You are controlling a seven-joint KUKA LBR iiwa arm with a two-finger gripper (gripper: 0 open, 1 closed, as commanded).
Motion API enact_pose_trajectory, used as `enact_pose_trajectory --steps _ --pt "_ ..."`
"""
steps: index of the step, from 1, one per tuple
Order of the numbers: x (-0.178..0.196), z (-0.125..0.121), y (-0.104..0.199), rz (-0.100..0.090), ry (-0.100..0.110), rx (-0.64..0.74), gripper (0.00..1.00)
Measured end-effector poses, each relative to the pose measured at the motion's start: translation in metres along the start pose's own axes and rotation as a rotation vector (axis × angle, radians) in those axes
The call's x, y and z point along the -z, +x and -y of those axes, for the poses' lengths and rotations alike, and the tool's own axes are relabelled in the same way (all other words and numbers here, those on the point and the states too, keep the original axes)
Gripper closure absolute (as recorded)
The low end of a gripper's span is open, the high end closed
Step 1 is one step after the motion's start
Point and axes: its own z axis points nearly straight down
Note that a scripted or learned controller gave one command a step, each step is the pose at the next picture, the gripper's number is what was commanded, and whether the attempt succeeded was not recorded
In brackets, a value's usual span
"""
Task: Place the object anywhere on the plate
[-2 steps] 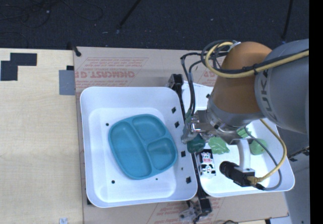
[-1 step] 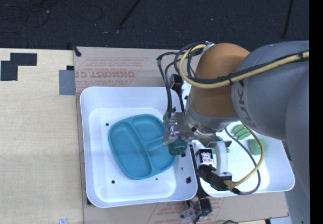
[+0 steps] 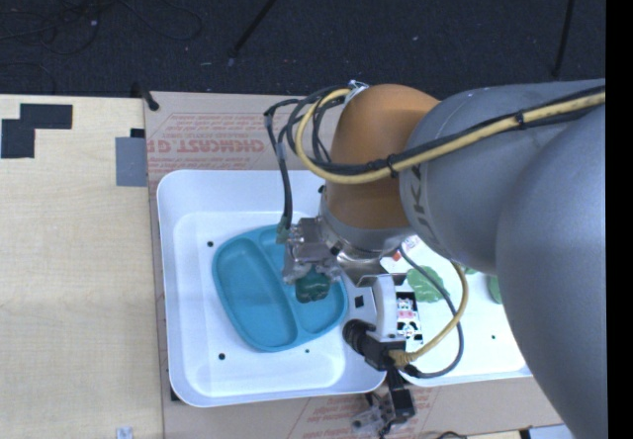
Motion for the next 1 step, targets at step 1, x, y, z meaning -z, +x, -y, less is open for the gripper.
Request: enact_pose_trajectory --steps 1 --pt "0.0071 -0.0098 0.0275 0.000 -0.001 -0.002 1.00"
